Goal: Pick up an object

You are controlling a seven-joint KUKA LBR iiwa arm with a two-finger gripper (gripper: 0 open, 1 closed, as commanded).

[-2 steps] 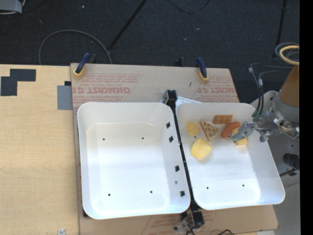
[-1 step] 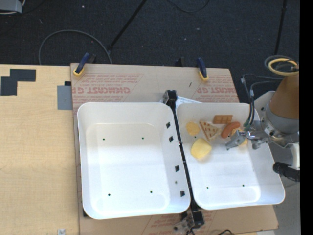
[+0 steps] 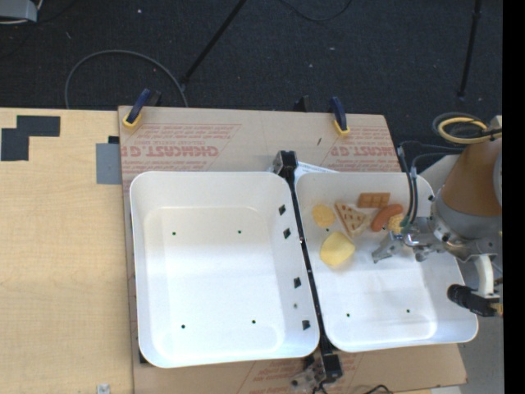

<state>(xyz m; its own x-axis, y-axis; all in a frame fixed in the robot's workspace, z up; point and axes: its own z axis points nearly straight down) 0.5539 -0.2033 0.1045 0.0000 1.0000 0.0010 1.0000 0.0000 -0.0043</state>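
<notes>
Currently we are sitting in the approach step, as we judge it: our gripper (image 3: 387,251) is hovering low over the right bin (image 3: 410,322), just beside the cluster of toy foods, and nothing is showing between its fingers. Whether those fingers are apart or together we cannot tell, since the metal parts are blurring into one small grey shape

All 5 candidate objects are lying in the upper half of the right bin. Nearest to us is a pale yellow lump (image 3: 337,250), rounded and smooth, perhaps a toy lemon or potato. Above it a triangular wedge (image 3: 353,217), tan with a reddish edge, is looking like a pizza or sandwich slice. To its left a small yellow-orange round piece (image 3: 324,215) is resting apart from the rest. A flat orange-brown waffle-like block (image 3: 373,199) is lying at the top, and a red-orange sausage shape (image 3: 387,217) is sitting closest to the wrist. All seem to be matte plastic, hard and light

For the next move, we are thinking the arm needs to centre over 1 piece and descend with the fingers straddling it; the rounded lump may roll or squirt out, while the flat wedge offers little height to pinch

The left bin (image 3: 156,286) is a shallow white plastic tray with rounded corners, both bins resting on brown cardboard (image 3: 205,142)
</notes>
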